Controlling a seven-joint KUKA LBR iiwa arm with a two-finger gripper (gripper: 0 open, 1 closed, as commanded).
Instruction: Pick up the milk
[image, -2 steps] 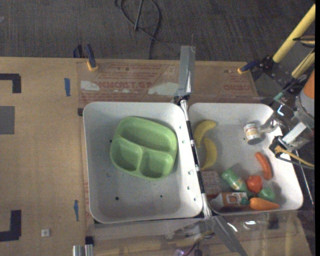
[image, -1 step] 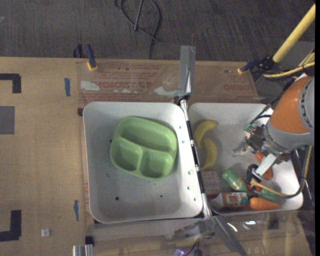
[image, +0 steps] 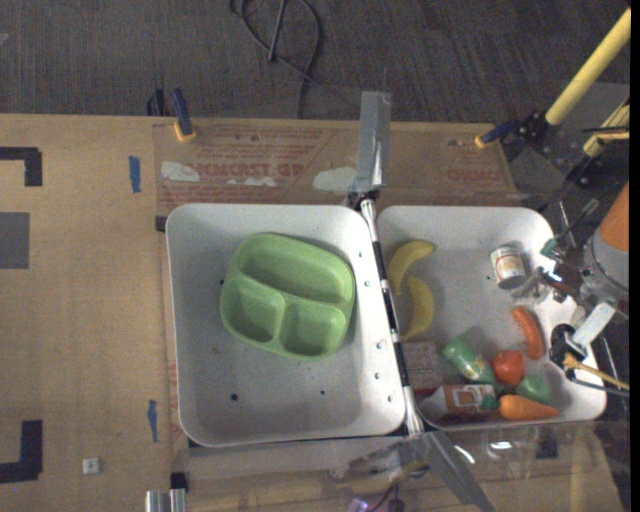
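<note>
The milk (image: 460, 400) is a white carton with a red-orange label. It lies on its side at the front edge of the right bin (image: 455, 225), between a green bottle (image: 462, 355) and a carrot (image: 527, 408). My gripper (image: 549, 278) hangs at the far right side of that bin, beside a small white can (image: 508, 265) and well behind the milk. Nothing shows in its grasp.
The right bin also holds two bananas (image: 412, 285), an orange-red sausage (image: 527, 332), a tomato (image: 508, 367), a green piece (image: 533, 387) and a brown packet (image: 420, 355). A green divided plate (image: 288, 295) sits in the left bin (image: 200, 390).
</note>
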